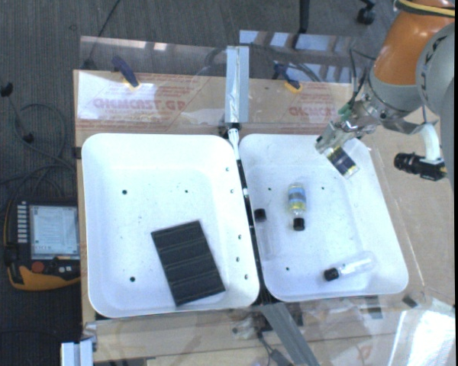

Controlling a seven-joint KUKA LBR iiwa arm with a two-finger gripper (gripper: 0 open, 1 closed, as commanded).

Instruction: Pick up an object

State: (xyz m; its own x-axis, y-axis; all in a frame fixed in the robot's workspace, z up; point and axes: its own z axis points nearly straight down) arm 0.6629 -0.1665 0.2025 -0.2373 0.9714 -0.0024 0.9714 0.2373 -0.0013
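My gripper (338, 152) hangs over the far right corner of the right bin (382, 227), under the arm's orange band (403, 48). A small clear bottle (296, 202) with a dark cap lies near that bin's middle, below and left of the gripper. A tiny black piece (259, 214) rests by the bin's left wall. A clear tube with a black cap (349, 268) lies near the front right. In the left bin (107, 174), a dark ridged rectangular pad (187, 262) lies flat at the front.
A metal divider post (236, 82) stands behind the seam between the bins. Clamps (125, 72) hold a clear sheet at the back. A teach pendant (42, 242) lies on the floor to the left.
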